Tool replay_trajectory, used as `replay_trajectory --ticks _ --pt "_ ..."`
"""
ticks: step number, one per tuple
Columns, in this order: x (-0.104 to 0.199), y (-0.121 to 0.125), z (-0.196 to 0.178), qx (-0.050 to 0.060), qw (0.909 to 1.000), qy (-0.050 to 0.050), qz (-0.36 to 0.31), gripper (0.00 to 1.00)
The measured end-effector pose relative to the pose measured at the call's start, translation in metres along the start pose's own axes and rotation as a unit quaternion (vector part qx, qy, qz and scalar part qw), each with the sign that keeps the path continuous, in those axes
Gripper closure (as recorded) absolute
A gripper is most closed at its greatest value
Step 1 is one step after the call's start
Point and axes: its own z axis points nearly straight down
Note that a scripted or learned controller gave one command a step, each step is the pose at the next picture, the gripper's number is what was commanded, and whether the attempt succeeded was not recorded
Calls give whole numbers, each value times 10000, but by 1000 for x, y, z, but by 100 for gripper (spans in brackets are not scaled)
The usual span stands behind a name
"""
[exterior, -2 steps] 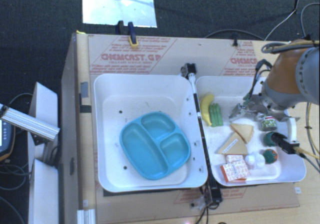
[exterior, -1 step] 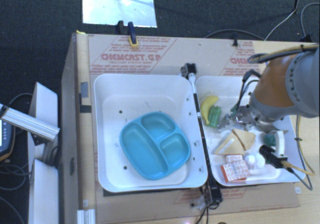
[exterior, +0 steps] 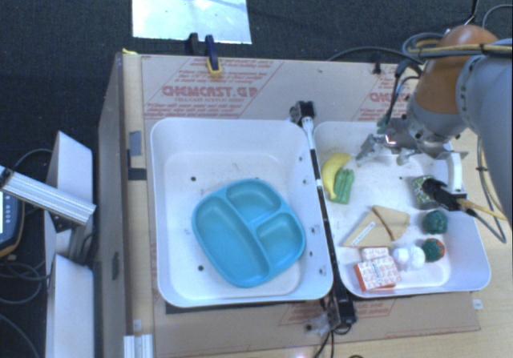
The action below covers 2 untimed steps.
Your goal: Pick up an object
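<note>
Camera view: hand (exterior: 388,146) hangs at far side of right bin (exterior: 481,268), grip state can't tell. Banana (exterior: 333,169) lies at bin's left wall, touching green veg (exterior: 344,185). Probably light, smooth plastic; pinch across middle.

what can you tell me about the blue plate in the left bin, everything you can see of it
The blue plate is a light blue divided tray with rounded corners, plastic by its smooth look. Raised ridges split it into three compartments: one long section along its left side and two smaller ones on the right. It lies flat and right side up on the floor of the left bin, turned at an angle to the bin's walls, toward the near right corner. Its compartments hold nothing that I can see. It touches only the bin floor.
</note>
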Motion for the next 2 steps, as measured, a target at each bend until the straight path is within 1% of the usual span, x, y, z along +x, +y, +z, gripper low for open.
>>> replay_trajectory --ticks 1,2 --pt "50 21 21 4 10000 6 -2 0" --pt "54 -37 28 17 10000 7 12 0"
